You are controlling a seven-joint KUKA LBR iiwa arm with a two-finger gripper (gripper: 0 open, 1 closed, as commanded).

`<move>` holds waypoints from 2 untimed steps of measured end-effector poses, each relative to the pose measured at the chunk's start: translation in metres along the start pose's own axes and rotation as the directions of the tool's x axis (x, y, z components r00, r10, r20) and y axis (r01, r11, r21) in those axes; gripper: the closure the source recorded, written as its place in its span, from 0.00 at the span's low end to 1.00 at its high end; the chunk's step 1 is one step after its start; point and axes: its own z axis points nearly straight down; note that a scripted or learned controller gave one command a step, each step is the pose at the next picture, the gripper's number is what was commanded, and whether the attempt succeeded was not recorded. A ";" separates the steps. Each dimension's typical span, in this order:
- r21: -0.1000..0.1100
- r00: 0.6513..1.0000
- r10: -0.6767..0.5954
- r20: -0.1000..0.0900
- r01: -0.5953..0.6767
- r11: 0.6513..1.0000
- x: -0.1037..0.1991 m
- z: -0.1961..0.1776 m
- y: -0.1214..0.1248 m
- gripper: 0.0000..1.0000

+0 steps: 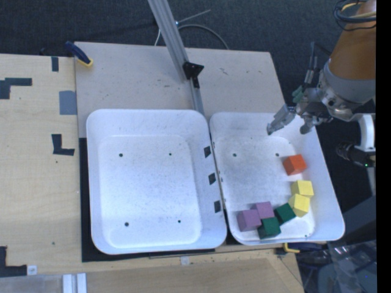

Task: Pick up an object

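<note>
Blocks (278, 207) clustered in right bin (244, 163), left bin (146, 176) alongside.

You've got a pale wooden bench (36, 182) here with a lighter board (140, 78) laid over its far part. Two shallow white bins sit side by side on it — the left bin (101, 163) and the right bin (327, 215), rims touching in the middle. A blue-and-yellow clamp (79, 54) sits at the board's far left corner — dark tape bits (58, 145) dot the bench's left side.
</note>
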 end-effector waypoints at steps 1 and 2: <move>0.008 1.000 0.002 0.001 -0.002 1.000 -0.028 0.082 0.040 0.00; 0.000 1.000 -0.001 0.001 0.001 1.000 -0.026 0.067 0.042 1.00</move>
